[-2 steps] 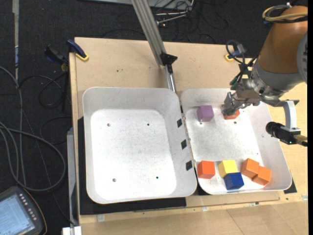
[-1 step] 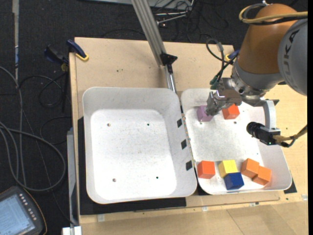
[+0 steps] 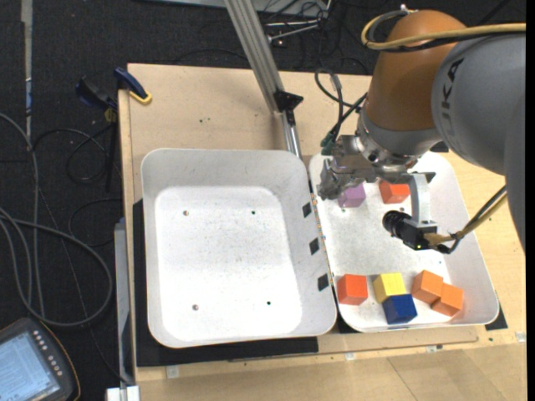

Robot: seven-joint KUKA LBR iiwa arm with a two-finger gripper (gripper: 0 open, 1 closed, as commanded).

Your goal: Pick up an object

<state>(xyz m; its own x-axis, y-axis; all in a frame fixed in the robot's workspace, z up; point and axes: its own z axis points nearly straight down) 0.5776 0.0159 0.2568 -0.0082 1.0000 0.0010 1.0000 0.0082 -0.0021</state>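
The claw (image 3: 344, 182) hangs low over the far end of the right bin (image 3: 476, 261), near the edge it shares with the left bin (image 3: 167, 224). Its dark body and the wrist above hide the tips, so I cannot tell whether it is apart, together or clamped on anything. A purple block (image 3: 354, 195) lies just beside or under it on the bin floor, probably the chosen target. An orange block (image 3: 393, 192) sits near, on the other side of the wrist. Along the near edge rest an orange cube (image 3: 353, 288), a yellow cube (image 3: 389, 286), a blue cube (image 3: 400, 308) and two more orange blocks (image 3: 440, 291), well apart from the claw.
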